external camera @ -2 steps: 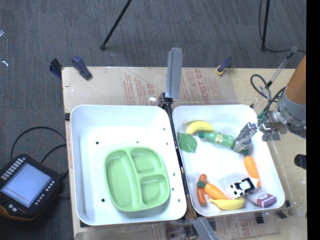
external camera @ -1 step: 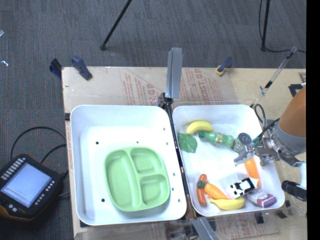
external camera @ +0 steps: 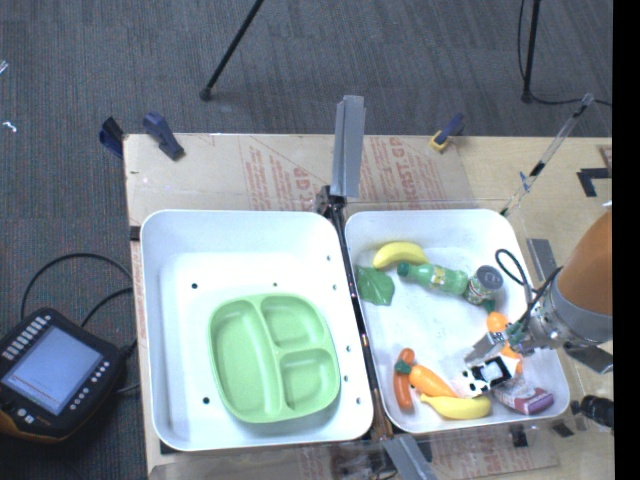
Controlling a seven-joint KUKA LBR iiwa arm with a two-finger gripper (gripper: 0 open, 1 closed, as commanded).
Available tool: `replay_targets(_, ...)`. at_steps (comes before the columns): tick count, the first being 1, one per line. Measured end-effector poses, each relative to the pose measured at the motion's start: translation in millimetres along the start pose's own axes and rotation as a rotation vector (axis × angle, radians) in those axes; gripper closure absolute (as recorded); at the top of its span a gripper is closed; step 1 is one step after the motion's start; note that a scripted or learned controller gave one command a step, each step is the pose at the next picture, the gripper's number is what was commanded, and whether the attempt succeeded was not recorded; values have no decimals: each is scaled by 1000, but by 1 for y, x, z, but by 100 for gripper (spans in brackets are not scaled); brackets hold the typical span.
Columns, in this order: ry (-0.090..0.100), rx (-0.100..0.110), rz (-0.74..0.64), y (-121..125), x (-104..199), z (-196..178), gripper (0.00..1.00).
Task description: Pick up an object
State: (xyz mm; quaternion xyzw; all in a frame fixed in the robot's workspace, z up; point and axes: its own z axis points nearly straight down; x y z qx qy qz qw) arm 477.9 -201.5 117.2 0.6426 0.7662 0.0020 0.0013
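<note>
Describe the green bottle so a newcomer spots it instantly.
Look in the right bin, upper half. The green bottle lies on its side just below the yellow banana, beside a grey round can. It is the bin's only long green thing with a label.

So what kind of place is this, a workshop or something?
Probably a robotics lab: a robot arm reaches over two white bins of toy food, a handheld control pad lies on the carpet, and tripod legs stand behind.
</note>
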Motion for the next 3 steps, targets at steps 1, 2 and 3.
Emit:
replay_targets(1, 6, 9, 26, 49, -17, 32, 0)
replay_targets(2, 7, 10, 34, 48, -19, 23, 100)
replay_targets(3, -1, 4, -21, 137, 11, -108, 100)
